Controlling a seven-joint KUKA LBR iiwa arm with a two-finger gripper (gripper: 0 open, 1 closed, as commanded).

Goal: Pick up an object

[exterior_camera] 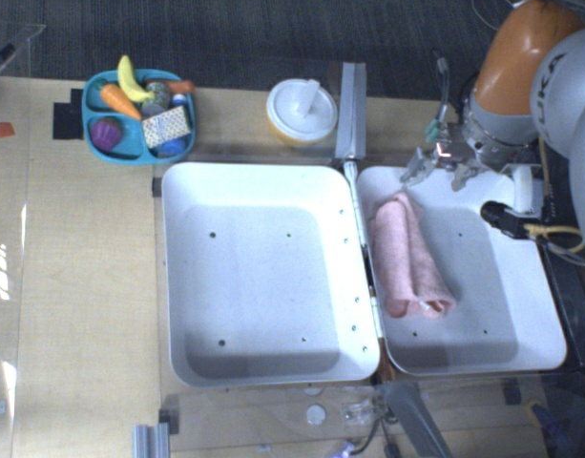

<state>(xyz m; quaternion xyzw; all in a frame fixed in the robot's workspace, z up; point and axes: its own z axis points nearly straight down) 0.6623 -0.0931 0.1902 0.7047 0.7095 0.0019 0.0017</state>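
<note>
We're looking at a robot lab: two white bins (257,184) on a wooden bench (73,256), toy food tray (96,146) beside.

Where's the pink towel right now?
The rolled pink towel lies in the right bin, against its left wall, just below the gripper.

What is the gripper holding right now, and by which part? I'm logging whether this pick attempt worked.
Nothing is held. The gripper hangs above the far edge of the right bin, just beyond the end of the pink rolled cloth, with nothing between its fingers.

Even overhead light – soft shadows inside bins (177,256), slight blur.
</note>
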